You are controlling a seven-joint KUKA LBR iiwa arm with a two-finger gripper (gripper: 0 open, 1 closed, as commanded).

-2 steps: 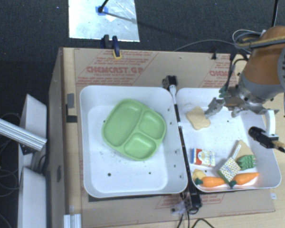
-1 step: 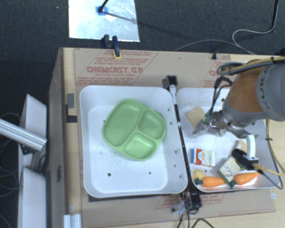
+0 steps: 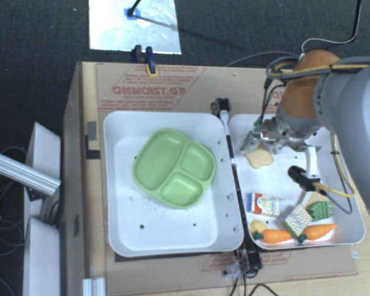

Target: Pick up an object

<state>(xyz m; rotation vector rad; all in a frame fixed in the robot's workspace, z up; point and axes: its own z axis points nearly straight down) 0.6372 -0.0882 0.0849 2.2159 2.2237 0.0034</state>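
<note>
Item 1. My gripper (image 3: pixel 256 142): low over the far left part of the right bin (image 3: pixel 279 182), close to the divider between the two bins. Whether it is wide or narrow, I cannot tell from this angle. Nothing is seen held in it.

Item 2. My arm (image 3: pixel 351 97): grey, with the orange band above the wrist, entering from the right over the right bin's far edge.

Item 3. Tan biscuit-shaped piece (image 3: pixel 259 159): flat on the right bin's floor, just beside my gripper on its near side. Whether the two touch, I cannot tell.

Item 4. Small carton (image 3: pixel 263 204): red, white and blue, lying flat, nearer the camera than the tan piece and well apart from it.

Item 5. Checkered yellow-green packet (image 3: pixel 299 218): tilted, just right of the carton.

Item 6. Green leafy toy (image 3: pixel 321 210): beside the packet, on its right.

Item 7. Two toy carrots: left carrot (image 3: pixel 276 235) and right carrot (image 3: pixel 319 231), along the bin's near wall, on either side of the packet's lower corner.

Item 8. Pale yellow round piece (image 3: pixel 257 227): at the left carrot's left end.

Item 9. Green divided plate (image 3: pixel 174 167): three compartments, lying in the middle of the left bin (image 3: pixel 129 227).

Item 10. Table (image 3: pixel 172 82): covered with printed cardboard, carrying both bins.
</note>
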